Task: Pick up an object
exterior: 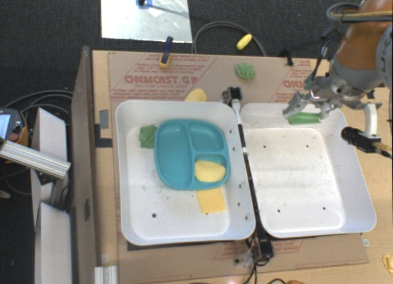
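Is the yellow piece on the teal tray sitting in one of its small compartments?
Yes, the yellow piece lies in the small lower-right compartment of the teal tray.

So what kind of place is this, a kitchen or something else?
Probably a robot lab bench, not a kitchen: an arm reaches over two white bins, toy food sits in a teal tray, and cables trail across dark flooring.

Bright even overhead light, glare on shiny sheet (pixel 145 5) upper left, soft shadows, slightly grainy, arm (pixel 362 37) a bit blurred
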Motion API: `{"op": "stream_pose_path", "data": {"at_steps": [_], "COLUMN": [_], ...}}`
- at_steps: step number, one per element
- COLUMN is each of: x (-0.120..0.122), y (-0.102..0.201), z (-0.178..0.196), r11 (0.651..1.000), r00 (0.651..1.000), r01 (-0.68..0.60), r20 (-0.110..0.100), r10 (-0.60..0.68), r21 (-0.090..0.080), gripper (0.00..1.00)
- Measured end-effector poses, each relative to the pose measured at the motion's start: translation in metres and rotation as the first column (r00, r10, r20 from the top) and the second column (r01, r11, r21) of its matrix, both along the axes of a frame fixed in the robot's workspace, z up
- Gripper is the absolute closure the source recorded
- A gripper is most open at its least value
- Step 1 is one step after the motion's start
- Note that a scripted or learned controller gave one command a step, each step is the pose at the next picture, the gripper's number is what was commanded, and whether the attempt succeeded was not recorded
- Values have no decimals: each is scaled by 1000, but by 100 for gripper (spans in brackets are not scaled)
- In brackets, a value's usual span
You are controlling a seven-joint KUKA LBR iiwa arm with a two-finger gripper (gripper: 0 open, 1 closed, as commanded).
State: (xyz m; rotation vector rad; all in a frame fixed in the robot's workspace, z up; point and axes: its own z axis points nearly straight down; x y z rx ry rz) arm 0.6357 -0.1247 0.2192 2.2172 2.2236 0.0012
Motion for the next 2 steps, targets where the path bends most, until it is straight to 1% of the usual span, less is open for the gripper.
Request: {"op": "stream_pose_path", "data": {"at_steps": [1,2], "x": [1,-48], "y": [0,65], "z": [11,-1], "r11": [1000,1000], "r00": [1000,1000], "r01": [-3,-6], "r20": [4,-5], "r10": [3,6], "r21": [0,3], "gripper": [100,100]}}
